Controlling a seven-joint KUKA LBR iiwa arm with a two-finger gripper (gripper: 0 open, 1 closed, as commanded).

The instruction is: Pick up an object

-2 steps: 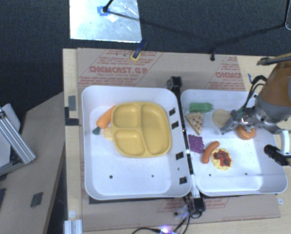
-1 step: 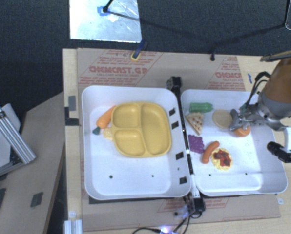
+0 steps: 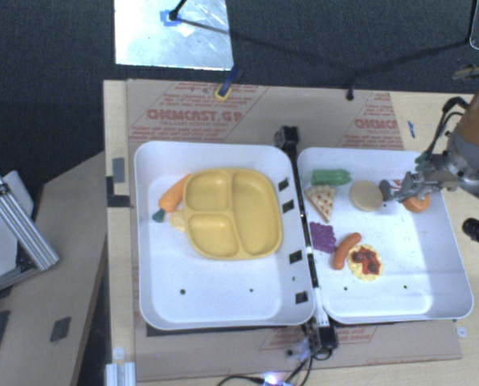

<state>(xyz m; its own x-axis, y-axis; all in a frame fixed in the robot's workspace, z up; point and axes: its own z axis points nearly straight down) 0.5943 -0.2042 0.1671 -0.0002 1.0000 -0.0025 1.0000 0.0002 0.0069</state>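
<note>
- Target is taken to be the small orange piece (image 3: 418,203) at the upper right of the right bin (image 3: 444,296), since the gripper (image 3: 402,190) is placed right at it.
- Appearance: a rounded, flat-looking orange blob, toy-food style; exact type cannot be told, as it is partly covered by the gripper.
- Handling is judged as light, rigid moulded plastic, smooth and likely slippery, not fragile.
- A pinch across its short width, low on the body, is suggested; a grasp on the upper curve is likely to squeeze it out.
- Gripper state: dark fingers are seen at the left edge of the orange piece, but spread or pressed together cannot be told from this angle. No hold on the piece is confirmed.
- The tan round disc (image 3: 366,196) lies just left of the gripper; a nudge is a risk.
- Other items are seen in the right bin: green piece (image 3: 330,176) and pizza slice (image 3: 321,202) at upper left, purple grapes (image 3: 323,236), sausage (image 3: 346,249) and a yellow piece with red topping (image 3: 366,263) lower down.
- In the left bin (image 3: 215,300) a yellow divided plate (image 3: 231,213) is seen, with a carrot (image 3: 173,195) touching its left edge.
</note>
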